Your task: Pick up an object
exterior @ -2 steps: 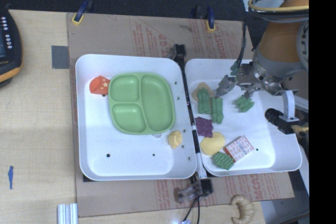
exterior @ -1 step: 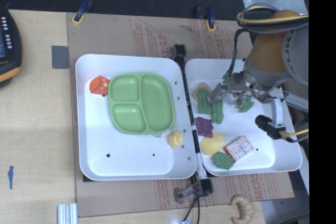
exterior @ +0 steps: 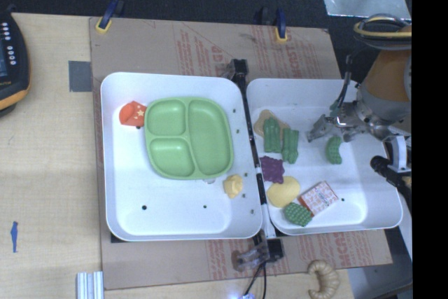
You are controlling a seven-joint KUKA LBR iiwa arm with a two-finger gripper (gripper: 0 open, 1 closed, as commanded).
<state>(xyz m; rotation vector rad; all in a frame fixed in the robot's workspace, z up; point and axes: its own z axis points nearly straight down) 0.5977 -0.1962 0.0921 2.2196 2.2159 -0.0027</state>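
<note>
**Green pickle piece sits right under the gripper, not gripped**

Green pickle piece (exterior: pixel 334 150) is our likely target: it lies in the right bin (exterior: pixel 378 210), directly below the gripper (exterior: pixel 336 128) as the camera sees it, just about touching the finger zone. Its long axis runs roughly up-down in view, slightly tilted. The gripper hangs over the bin's upper right area with metal fingers splayed left and right, so we read it as open; nothing sits between them. Whether the tips are down at the piece's height we can't tell from this angle.

What the next move turns on, in our judgement: fingers spread left-right, piece long axis near vertical in view, so they straddle the narrow dimension. A small drop and a close should do it.

Further out in the same bin: two green pieces (exterior: pixel 281 140) side by side, a purple piece (exterior: pixel 271 168), a yellow lemon-like piece (exterior: pixel 283 191), a small printed box (exterior: pixel 320 197).

Left bin (exterior: pixel 126 217) holds a green divided plate (exterior: pixel 189 137), a red item (exterior: pixel 131 113), and a small yellow item (exterior: pixel 233 185), all well apart from the gripper.
</note>
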